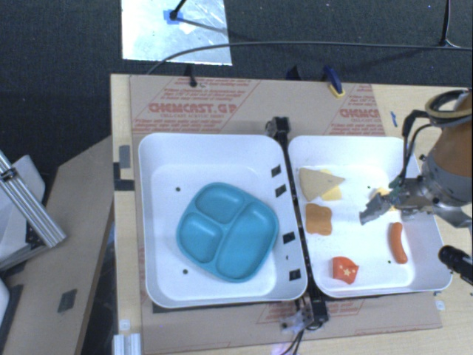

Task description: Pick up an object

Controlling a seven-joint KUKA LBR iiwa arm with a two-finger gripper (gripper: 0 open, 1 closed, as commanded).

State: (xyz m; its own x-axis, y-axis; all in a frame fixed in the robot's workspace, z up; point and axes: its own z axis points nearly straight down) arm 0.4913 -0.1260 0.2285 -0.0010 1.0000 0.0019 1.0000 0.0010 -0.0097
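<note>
In the right bin (355,150) lie a pale yellow cheese wedge (319,182), a brown toast-like piece (318,218), a red strawberry-like piece (344,269) and an orange sausage (398,242). My gripper (372,211) hangs low over the right half of this bin, just left of the sausage's upper end and right of the brown piece. A small yellow bit (381,192) shows right by the gripper's upper side; whether it is held is unclear.
The left bin (166,161) holds a blue divided plate (227,231). The grey arm with its orange band (452,150) comes in from the right over the right bin's edge. Cables and a black clamp (278,126) sit behind the bins.
</note>
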